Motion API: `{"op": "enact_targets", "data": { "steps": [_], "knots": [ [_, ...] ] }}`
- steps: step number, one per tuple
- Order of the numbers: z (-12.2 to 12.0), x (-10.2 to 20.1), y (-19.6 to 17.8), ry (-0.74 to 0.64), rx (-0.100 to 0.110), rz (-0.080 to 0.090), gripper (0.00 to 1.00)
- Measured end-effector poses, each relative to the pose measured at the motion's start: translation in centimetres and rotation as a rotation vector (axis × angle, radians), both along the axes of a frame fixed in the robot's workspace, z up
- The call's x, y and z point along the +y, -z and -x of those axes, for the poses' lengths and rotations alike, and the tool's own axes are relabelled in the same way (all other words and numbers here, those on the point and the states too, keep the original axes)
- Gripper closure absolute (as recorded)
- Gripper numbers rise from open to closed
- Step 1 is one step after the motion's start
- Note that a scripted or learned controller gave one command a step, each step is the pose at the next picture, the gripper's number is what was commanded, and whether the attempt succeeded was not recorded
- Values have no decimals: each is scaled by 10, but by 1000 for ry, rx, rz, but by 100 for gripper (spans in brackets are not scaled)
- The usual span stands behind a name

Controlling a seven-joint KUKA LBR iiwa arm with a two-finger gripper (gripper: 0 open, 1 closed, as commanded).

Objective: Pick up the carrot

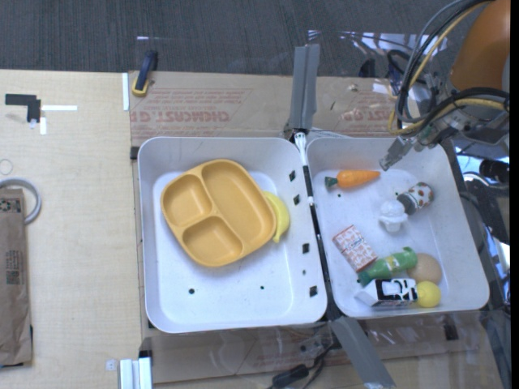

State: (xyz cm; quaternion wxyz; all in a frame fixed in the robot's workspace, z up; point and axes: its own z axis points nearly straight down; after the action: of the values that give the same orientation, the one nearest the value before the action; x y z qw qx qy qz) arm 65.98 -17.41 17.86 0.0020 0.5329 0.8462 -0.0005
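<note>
The carrot (358, 178) lies near the back of the right bin (466, 241), leafy end toward the divider, well apart from the snack packet (354, 246) and green bottle (389, 264). The tool (390, 157) hovers just beside its orange tip; I cannot tell how it is set. This looks like the approach: next it needs to shift left over the carrot, then descend.

Orange carrot (358, 178) with green top; yellow divided plate (216, 211); white bins (235, 310).
</note>
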Motion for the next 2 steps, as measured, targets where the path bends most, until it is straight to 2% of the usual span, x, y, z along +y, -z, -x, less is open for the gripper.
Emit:
{"op": "enact_targets", "data": {
  "steps": [1, 2],
  "knots": [
    [0, 49, 87, -7, 1, -1, 0],
    [48, 16, 21, -21, 2, -1, 0]
  ]
}}
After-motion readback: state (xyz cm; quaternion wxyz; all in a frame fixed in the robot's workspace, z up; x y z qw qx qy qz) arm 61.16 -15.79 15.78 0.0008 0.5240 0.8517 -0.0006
